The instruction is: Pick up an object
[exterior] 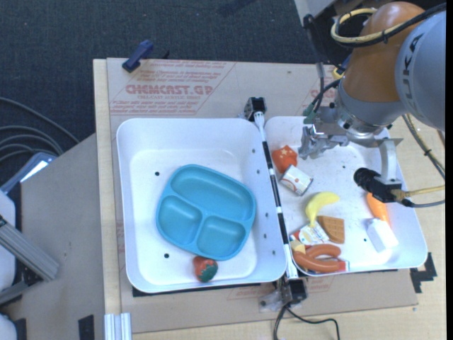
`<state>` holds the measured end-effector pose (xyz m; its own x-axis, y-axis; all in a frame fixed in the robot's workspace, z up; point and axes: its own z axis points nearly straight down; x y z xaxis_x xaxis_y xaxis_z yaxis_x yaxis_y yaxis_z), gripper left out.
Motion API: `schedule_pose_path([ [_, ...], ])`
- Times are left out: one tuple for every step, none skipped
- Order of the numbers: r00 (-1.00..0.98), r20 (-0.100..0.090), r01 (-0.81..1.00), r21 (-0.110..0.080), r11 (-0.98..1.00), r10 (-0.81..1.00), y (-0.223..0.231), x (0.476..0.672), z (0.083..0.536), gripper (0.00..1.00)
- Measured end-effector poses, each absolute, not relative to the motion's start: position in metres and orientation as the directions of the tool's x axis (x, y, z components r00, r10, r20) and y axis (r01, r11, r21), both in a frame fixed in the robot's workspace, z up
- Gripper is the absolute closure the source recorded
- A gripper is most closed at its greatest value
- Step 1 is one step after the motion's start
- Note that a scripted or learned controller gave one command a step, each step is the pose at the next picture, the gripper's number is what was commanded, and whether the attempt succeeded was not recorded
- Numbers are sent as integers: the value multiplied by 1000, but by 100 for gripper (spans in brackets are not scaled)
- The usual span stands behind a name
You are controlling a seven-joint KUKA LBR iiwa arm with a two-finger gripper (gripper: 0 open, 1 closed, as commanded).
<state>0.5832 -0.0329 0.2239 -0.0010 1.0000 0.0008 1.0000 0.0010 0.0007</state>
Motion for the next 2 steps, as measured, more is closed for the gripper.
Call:
schedule_pose_path([
  [-1, 0, 1000, 0, 1, 1000, -33, 583, 224, 0],
  [1, 0, 1000, -3, -1, 1000, -104, 576, 150, 0],
])
